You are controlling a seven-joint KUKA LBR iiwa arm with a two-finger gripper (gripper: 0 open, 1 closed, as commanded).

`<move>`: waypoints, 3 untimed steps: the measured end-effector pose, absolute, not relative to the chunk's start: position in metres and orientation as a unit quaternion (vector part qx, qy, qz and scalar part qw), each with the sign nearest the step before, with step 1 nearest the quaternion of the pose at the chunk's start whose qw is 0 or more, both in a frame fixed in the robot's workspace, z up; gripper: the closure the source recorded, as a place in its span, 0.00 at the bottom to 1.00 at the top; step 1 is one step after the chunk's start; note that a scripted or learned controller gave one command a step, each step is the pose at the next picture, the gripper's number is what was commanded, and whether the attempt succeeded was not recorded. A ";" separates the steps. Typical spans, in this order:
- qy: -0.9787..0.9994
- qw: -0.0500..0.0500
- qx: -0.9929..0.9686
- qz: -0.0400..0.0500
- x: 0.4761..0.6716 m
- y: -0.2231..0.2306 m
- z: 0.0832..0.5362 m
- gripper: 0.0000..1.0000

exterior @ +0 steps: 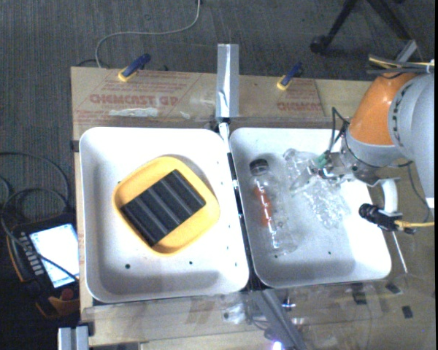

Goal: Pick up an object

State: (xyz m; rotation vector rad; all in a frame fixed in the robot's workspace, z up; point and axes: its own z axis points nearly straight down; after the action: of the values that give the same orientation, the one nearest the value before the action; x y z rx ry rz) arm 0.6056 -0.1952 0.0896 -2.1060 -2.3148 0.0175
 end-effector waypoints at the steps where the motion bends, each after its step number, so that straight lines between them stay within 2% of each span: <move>1: -0.649 0.000 -0.761 0.001 0.591 -0.198 0.126 0.00; 2: -0.711 -0.004 -0.703 -0.001 0.622 -0.204 0.090 0.00; 3: -0.712 -0.004 -0.702 -0.001 0.622 -0.204 0.100 1.00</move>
State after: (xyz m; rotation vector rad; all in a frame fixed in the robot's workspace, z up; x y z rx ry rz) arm 0.6225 -0.2035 0.1002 -2.2120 -2.2414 -0.0018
